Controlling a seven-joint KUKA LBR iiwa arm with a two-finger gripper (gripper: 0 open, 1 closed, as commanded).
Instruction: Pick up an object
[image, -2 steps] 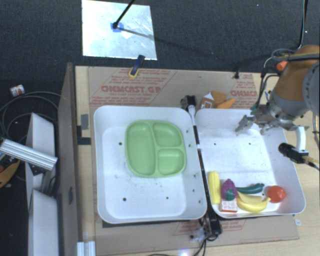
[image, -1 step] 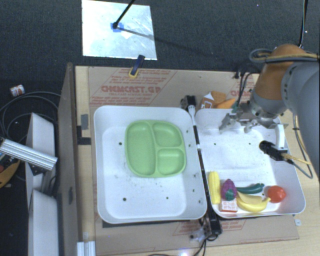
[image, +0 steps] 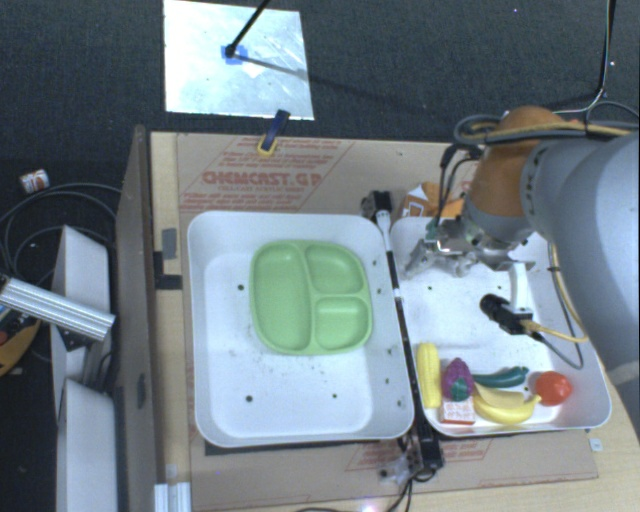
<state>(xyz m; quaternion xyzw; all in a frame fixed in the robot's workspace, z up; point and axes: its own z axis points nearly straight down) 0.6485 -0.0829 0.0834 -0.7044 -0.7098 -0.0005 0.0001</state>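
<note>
1. Camera view shows the arm (image: 560, 200) reaching in from the right, its pincer (image: 432, 256) low over the upper left part of the right bin (image: 600, 400), close beside the wall shared with the left bin (image: 215, 330).
2. Whether the pincer's tips are apart or together I cannot tell; the metal parts blur against the white floor, and I see nothing between them.
3. Objects to pick lie clustered in the near corner of the right bin: a yellow corn cob (image: 428, 374), a purple grape bunch (image: 457, 378), a small red-and-white carton (image: 457, 412), a banana (image: 505, 405), a dark green pepper (image: 503, 378) and a tomato (image: 552, 387).
4. Deciding relation: this cluster lies toward the view's bottom from the pincer, well apart from it, with bare bin floor between.
5. Nearest is the corn cob, almost straight down-frame from the pincer. Its long axis runs up and down the frame, parallel to the shared wall and just beside it.
6. By my judgement a grasp on the cob should close across its short width, left to right, though the wall leaves little room on that side.
7. Left bin holds a green divided plate (image: 308, 297), farther off.
</note>
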